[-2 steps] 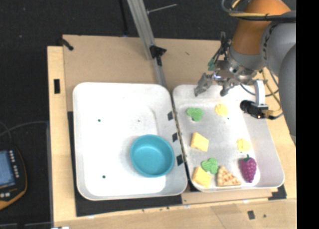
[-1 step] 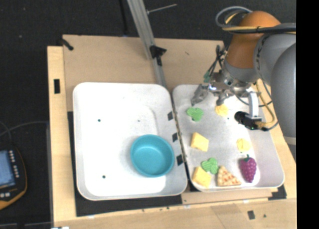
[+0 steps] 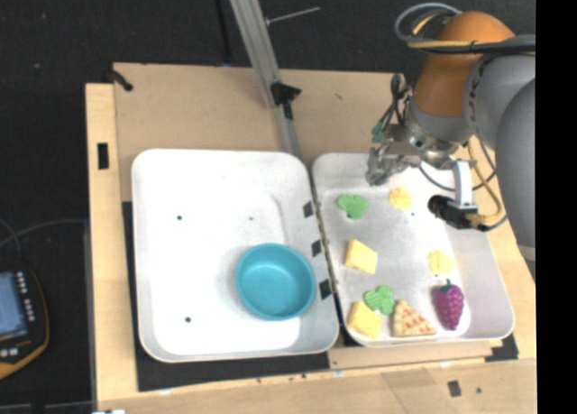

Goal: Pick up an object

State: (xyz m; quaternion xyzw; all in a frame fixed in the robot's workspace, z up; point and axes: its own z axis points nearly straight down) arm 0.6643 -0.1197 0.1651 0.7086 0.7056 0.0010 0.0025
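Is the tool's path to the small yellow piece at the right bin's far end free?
Probably yes. The tool hovers just left of that yellow piece, nothing lies over it, and the green piece sits apart to its left.

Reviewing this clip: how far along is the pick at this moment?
Done: the arm has reached over the right bin, with the gripper low near its back left corner.
In hand: nothing is visible between its fingers; the closest items, a small yellow piece and a green piece, lie on the bin floor.
Left: closing on an object and lifting it. The blue bowl sits in the left bin.
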